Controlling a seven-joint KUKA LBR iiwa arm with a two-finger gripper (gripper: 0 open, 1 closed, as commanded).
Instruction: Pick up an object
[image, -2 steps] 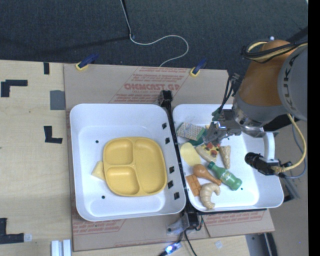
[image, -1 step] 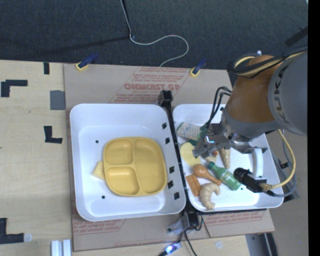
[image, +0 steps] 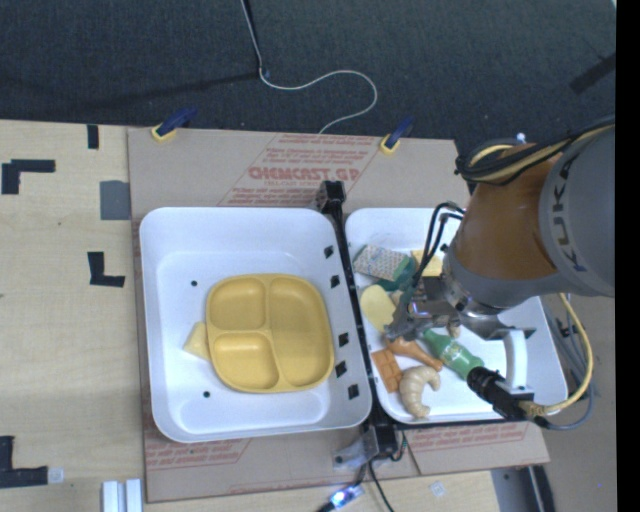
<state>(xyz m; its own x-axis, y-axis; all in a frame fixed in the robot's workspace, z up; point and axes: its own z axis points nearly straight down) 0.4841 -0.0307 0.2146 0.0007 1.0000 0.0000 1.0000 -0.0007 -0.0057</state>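
Note:
My gripper (image: 418, 318) hangs low in the right bin (image: 538, 385), over a cluster of small items. Right below and beside it lie an orange carrot-like piece (image: 400, 350), a green bottle-shaped toy (image: 455, 354), a beige croissant (image: 416, 386) and a yellow piece (image: 373, 300). A grey speckled packet (image: 377, 262) and a green item (image: 405, 268) sit toward the bin's back. The arm's wrist covers the fingers from above, and nothing is visibly held between them.
The left bin (image: 165, 300) holds a yellow sectioned plate (image: 270, 332) with a pale yellow wedge (image: 195, 341) tucked beside it. A black divider (image: 345, 300) separates the bins. Cables loop along the right bin's right side (image: 575, 370).

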